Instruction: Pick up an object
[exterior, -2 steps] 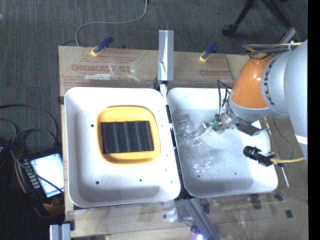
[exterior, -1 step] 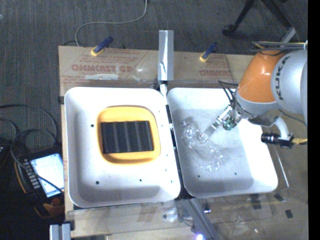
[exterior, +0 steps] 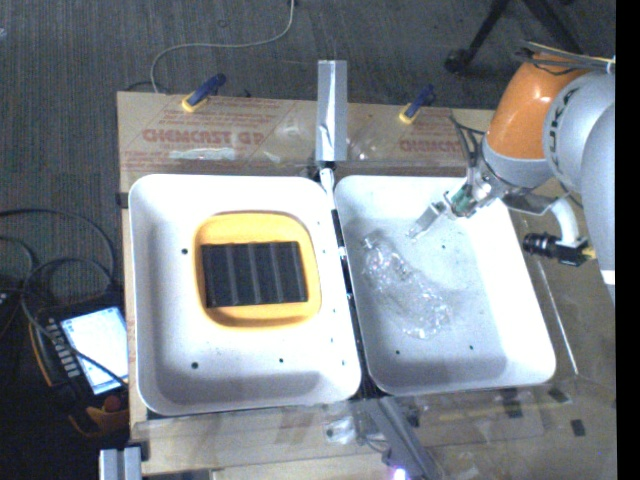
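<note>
Camera view: clear bottle beside yellow tray.

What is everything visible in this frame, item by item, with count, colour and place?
Bins: two, white, side by side on the bench.
Tray-like object: one, yellow-orange rim with a dark ribbed centre, in the left bin.
Crumpled plastic bottle: one, clear, lying in the right bin.
Clamps: two, blue with yellow, on the bench's far edge.
Board: one, brown with red lettering, under the bins.
Device with a lit screen: one, on the floor left of the bench.
Chair base: one, black, on the floor beyond the bench.
Arm: one, grey with an orange band.
Gripper: one, over the right bin's far side, above the bottle.
</note>
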Available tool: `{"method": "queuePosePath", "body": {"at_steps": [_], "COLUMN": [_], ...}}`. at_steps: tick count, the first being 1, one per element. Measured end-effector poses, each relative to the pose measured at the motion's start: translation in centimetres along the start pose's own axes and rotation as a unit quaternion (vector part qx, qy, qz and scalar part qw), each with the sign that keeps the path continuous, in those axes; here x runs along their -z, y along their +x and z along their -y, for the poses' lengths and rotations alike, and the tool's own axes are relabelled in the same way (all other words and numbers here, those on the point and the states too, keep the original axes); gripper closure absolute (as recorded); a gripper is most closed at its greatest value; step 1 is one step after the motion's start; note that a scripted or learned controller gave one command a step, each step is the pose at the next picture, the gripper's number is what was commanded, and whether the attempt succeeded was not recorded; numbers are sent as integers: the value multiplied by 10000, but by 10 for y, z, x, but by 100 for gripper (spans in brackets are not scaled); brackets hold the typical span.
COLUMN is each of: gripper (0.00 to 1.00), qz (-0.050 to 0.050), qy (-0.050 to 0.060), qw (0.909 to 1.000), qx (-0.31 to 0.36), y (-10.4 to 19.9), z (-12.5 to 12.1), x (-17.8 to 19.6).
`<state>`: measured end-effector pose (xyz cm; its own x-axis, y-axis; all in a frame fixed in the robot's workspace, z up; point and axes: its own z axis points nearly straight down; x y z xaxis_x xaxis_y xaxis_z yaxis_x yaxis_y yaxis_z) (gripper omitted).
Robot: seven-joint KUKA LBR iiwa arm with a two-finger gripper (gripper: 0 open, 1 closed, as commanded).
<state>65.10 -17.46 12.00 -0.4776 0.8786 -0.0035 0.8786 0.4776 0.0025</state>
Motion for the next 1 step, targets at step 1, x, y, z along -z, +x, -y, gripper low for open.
{"method": "queuePosePath", "body": {"at_steps": [1], "gripper": [0], "qz": [-15], "qy": [1], "qw": [9997], "qx": [-231], "y": [54], "z": [24], "x": [58]}}
